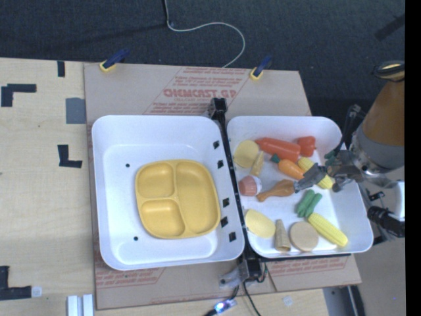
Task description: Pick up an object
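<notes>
In the right-hand white bin [329,127], toward the middle of its right wall, the end effector [314,178] hangs low over a crowd of toy foods, its dark fingers reaching in from the arm's grey wrist; whether they stand apart or closed I cannot tell, and nothing can be seen held between them. Just beside the tip lie a small orange carrot-like piece [290,168] and a yellow chunk [325,182], with a brown drumstick [277,189] a little toward the bin's centre and a green pepper-like piece [307,204] just below. Any of these is probably the thing to be picked. Further off, a long red-orange piece [277,146] lies along the far wall, a corn cob [327,229] near the near right corner, a tan round slice [304,236] beside it, and a yellow lemon-like piece [259,223] toward the near left corner. These look like hollow moulded plastic: light, stiff, not fragile, but smooth and rounded, so likely to squirt out of a pinch or roll when nudged. The drumstick would probably be best taken across its thin shank, the carrot across its middle where its sides run nearly parallel. Crowding is the main trouble, since a finger may land on a neighbour. The left bin [105,176] holds a yellow divided plate [176,198], well apart from the work.
</notes>
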Controlling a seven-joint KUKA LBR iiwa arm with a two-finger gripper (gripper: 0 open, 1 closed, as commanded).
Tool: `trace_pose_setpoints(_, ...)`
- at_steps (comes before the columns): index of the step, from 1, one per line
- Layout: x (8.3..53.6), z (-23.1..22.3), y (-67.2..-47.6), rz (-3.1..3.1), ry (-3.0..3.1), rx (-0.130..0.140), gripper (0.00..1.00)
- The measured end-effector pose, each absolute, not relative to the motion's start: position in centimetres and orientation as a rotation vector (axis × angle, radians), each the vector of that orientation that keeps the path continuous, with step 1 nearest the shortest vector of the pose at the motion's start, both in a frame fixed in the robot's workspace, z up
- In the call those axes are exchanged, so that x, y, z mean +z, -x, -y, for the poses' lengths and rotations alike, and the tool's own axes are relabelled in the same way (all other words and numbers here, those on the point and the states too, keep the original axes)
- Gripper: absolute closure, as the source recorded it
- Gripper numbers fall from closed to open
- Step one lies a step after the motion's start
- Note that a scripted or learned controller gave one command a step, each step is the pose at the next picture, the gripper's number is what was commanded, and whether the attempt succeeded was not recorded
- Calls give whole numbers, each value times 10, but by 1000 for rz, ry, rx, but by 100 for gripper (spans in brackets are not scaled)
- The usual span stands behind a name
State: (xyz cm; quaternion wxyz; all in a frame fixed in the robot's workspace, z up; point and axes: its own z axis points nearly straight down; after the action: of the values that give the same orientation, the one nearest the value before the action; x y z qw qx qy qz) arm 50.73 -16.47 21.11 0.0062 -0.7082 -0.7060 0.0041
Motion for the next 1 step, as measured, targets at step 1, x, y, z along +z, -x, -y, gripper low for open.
trace_pose_setpoints(1, 218, 164, -510, 2221, 2219, 2, 0)
